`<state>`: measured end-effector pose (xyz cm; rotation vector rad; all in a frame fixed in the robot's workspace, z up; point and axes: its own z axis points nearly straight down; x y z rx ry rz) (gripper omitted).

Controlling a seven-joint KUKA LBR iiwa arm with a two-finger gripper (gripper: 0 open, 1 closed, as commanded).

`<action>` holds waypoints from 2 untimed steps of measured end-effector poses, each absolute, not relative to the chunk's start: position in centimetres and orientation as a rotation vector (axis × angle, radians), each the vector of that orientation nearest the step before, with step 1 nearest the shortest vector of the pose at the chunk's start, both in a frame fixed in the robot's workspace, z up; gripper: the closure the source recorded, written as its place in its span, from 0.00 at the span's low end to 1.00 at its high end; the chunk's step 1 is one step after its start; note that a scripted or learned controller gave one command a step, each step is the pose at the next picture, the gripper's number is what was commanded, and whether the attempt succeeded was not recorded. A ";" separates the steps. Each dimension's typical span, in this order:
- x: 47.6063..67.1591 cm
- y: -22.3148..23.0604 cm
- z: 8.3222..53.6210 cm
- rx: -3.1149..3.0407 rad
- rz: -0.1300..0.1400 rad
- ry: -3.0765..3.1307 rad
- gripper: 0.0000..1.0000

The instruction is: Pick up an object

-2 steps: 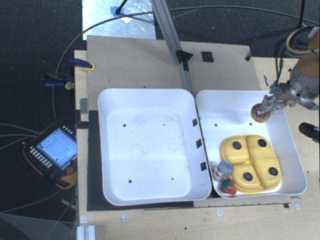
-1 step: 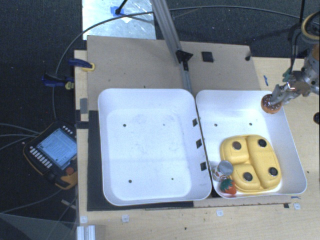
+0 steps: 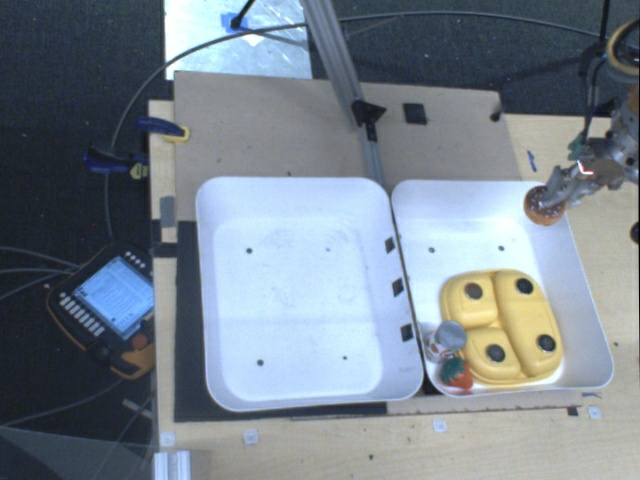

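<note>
My gripper point(image 3: 551, 199) reaches in from the right and hangs over the far right corner of the right bin point(image 3: 590, 298). A small brown round object point(image 3: 545, 211) sits at its tips, overlapping the bin's rim, and the gripper looks shut on it. In the near part of the right bin lies a large yellow moulded toy point(image 3: 505, 326) with dark round spots. A small grey round piece point(image 3: 449, 336) and a red and green bit point(image 3: 457, 372) lie against its left side.
The left bin point(image 3: 215, 268) stands beside the right one, joined at a ridge with black clips point(image 3: 397, 286). A slanted metal pole point(image 3: 335, 48) crosses the bench behind the bins. A teach pendant point(image 3: 105, 298) and cables lie on the floor at left.
</note>
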<state>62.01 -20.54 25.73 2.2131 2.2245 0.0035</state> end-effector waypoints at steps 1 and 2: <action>61.5 -15.4 26.3 2.211 0.003 2.231 1.00; 60.4 -10.1 26.6 2.212 0.002 2.230 1.00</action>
